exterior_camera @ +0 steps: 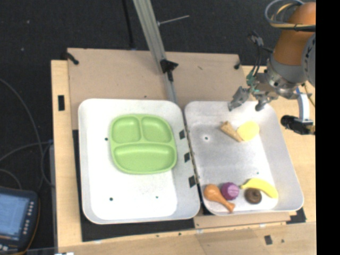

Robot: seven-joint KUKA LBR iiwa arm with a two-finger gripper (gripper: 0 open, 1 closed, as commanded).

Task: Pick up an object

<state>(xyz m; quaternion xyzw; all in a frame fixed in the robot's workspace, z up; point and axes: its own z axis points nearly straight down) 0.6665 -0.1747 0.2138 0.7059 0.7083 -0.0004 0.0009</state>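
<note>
No pick made yet: the gripper (247, 101) hangs over the far edge of the right bin (212, 116) with fingers spread and nothing between them, the yellow toy (248, 130) lying just below the fingertips, so descent, closing and lift all remain.

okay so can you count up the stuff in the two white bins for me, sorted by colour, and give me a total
Green: 1, the divided plate in the left bin.
Yellow: 2, the round piece and the banana in the right bin.
Tan: 1, the wedge.
Orange: 1, the drumstick-shaped piece.
Purple: 1, the round piece.
Brown: 1, the doughnut.
Total: 7
</note>
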